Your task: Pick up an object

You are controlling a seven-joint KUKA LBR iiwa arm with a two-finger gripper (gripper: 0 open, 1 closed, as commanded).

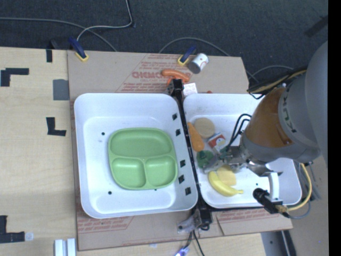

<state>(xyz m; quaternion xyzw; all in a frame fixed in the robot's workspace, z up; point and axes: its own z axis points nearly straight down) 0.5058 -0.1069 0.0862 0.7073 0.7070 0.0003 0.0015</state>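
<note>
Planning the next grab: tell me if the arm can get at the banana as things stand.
Probably yes. The banana lies uncovered in the right bin, with the gripper just above it and nothing between.

Place: a robotics lab, my test cell.
Tabletop (32,159): pale wood, black tape marks stuck on it.
Cardboard sheet (138,73): laid under my two white bins (88,159), held by blue-and-yellow clamps (78,49).
Floor (213,15): dark carpet, loose cables (106,20) trailing across.
Contents: toy food, a green divided plate (143,158) — test props.
</note>
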